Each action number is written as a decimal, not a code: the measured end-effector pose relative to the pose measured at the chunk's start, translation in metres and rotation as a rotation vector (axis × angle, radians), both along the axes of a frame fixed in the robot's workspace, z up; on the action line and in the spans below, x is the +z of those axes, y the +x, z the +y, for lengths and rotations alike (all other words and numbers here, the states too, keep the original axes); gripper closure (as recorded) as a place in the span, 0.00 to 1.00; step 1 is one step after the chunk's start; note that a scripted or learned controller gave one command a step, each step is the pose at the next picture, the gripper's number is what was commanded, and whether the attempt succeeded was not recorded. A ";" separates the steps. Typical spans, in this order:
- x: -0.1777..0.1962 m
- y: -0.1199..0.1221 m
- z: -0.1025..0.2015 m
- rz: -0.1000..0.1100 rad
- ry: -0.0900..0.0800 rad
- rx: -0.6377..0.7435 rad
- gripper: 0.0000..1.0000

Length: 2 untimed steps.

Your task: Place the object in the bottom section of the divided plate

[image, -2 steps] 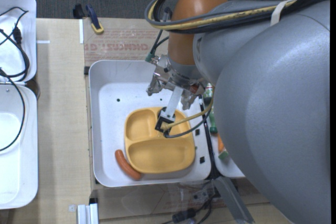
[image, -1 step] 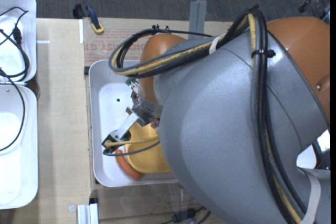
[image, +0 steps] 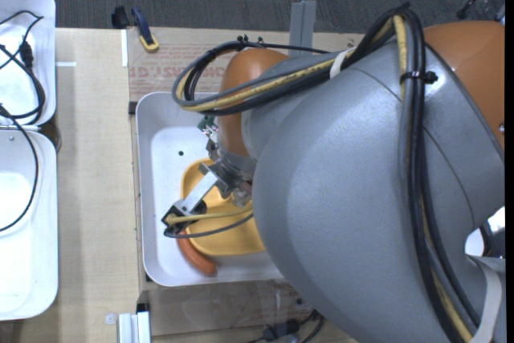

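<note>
A yellow divided plate lies in the white bin, mostly covered by my arm. An orange-red, sausage-like object lies at the plate's lower left rim, near the bin's front wall. My gripper hangs low over the plate, just right of and above that object. The grey arm and its orange wrist band hide the plate's sections and the right part of the bin.
A second white bin stands at the left, with black cables lying across it. A blue and black clamp rests on the bench behind the bins. Bare wooden bench separates the two bins.
</note>
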State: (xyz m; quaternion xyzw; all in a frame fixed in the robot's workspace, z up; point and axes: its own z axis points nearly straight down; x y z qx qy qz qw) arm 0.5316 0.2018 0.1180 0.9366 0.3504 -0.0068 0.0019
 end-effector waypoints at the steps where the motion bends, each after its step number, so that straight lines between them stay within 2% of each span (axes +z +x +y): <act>1: -0.019 -0.047 0.005 -0.035 0.016 -0.232 1.00; 2: -0.017 -0.050 -0.029 -0.030 0.046 -0.009 1.00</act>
